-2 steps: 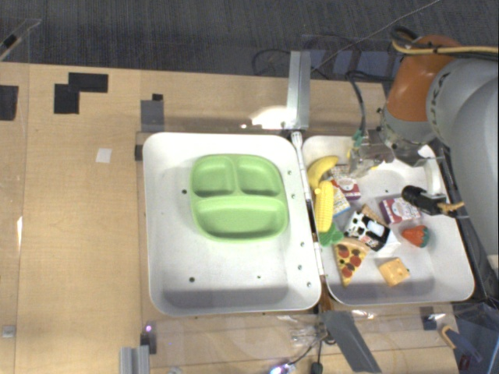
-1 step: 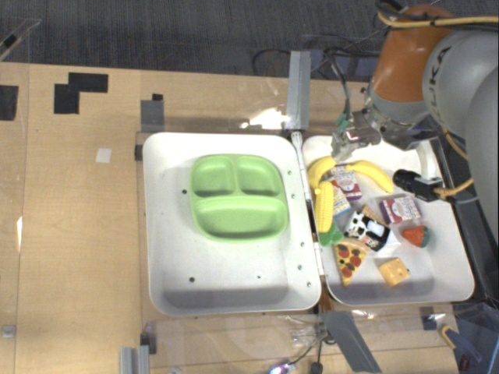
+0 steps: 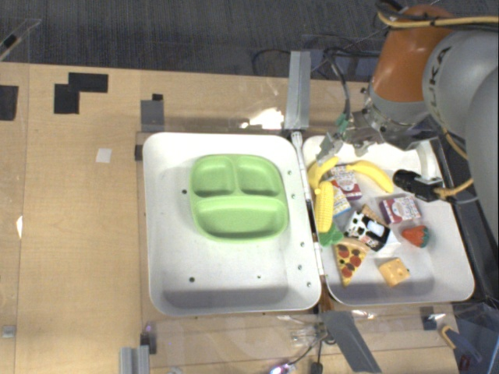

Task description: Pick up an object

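Tool (image 3: 337,140) hovers above banana (image 3: 366,171) in right bin (image 3: 448,283), finger spread unclear.

Arm (image 3: 460,68): you see a bulky KUKA arm in the upper right of the frame, smooth and rounded, light grey.
Orange band (image 3: 405,53): you can pick out a glossy orange collar, left of the grey shell, domed on top.
Wrist section (image 3: 394,111): below the orange you find a darker grey metal ring.
Gripper (image 3: 337,142): you see a small metallic grey assembly at the arm's lower left end, thin and angular.
Cables (image 3: 413,18): you notice yellow and black cables looping over the orange band's top.
Black fitting (image 3: 417,184): you see a dark cylinder with a yellowish cable, lower right of the wrist.
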Available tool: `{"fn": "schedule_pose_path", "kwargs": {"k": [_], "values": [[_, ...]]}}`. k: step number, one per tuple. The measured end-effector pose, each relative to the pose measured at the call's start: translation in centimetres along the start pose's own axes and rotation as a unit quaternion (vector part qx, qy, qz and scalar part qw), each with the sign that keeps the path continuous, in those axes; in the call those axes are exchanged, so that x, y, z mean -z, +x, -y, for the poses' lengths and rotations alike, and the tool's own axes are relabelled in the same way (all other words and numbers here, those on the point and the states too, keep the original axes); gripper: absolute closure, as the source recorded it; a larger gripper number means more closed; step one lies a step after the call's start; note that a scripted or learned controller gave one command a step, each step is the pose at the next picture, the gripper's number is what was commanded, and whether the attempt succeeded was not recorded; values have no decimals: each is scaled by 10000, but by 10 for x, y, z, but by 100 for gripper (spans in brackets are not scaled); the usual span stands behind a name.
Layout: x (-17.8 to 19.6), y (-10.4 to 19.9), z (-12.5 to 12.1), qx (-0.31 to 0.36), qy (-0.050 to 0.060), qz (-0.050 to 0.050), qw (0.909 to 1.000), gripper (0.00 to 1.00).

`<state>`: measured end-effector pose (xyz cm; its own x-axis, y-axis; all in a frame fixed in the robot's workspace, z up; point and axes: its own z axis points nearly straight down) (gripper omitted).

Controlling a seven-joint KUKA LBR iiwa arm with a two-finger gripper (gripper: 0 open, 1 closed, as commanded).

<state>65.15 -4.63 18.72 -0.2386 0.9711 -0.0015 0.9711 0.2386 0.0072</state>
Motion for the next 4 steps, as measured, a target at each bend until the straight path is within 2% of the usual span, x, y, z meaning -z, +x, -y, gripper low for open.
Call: {"fn": "schedule_pose_path", "kwargs": {"k": [1, 2, 3, 4], "values": [[15, -23, 34, 189, 6, 3, 9998, 0], [-51, -77, 37, -147, 14, 4, 9999, 0], [-83, -58, -1, -504, -1, 35, 9987, 0], [-69, -56, -6, -475, -80, 42, 9988, 100]]}}
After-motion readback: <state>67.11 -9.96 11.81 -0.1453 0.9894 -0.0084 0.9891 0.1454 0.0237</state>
